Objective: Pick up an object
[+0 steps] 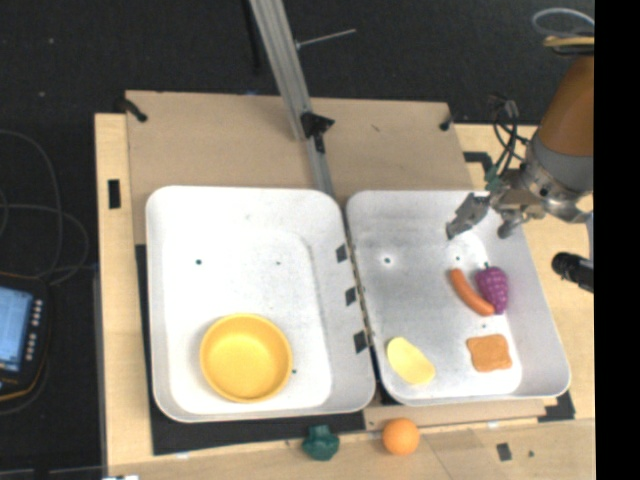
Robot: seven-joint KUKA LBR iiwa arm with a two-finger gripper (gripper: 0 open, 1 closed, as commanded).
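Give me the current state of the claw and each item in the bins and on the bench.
claw: open, above right bin, holding nothing
yellow bowl: upright, left bin
carrot: lying flat, touching grapes
purple grapes: right bin
yellow piece: flat, right bin
orange square: flat, right bin
orange ball: on bench
green piece: on bench

A robotics lab: plywood bench (250,128) on dark floor, metal camera pole (285,58), loose cables (40,218), and a teach pendant (18,333).
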